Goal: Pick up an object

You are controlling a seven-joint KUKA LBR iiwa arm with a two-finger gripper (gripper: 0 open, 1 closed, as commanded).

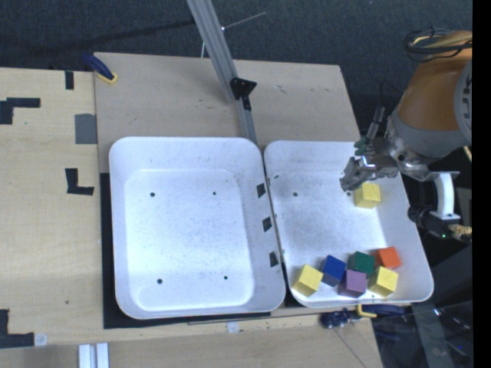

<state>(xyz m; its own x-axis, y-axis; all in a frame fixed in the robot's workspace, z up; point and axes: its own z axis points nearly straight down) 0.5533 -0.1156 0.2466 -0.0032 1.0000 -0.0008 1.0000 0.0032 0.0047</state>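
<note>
A yellow cube [368, 195] lies in the right bin [314, 221], toward its far right side. My gripper [354, 176] hangs just above and to the left of that cube, its dark fingers pointing down close to the cube's upper left corner. Along the bin's near edge sits a cluster of cubes: yellow [308, 279], blue [334, 269], green [360, 264], purple [355, 282], orange [389, 257] and another yellow [385, 280]. I see nothing held between the fingers.
The left bin [188, 225] sits beside the right one, sharing a raised middle rim. A grey metal pole [219, 44] slants across the bench behind both bins. The arm's orange band [433, 98] stands at the right edge.
</note>
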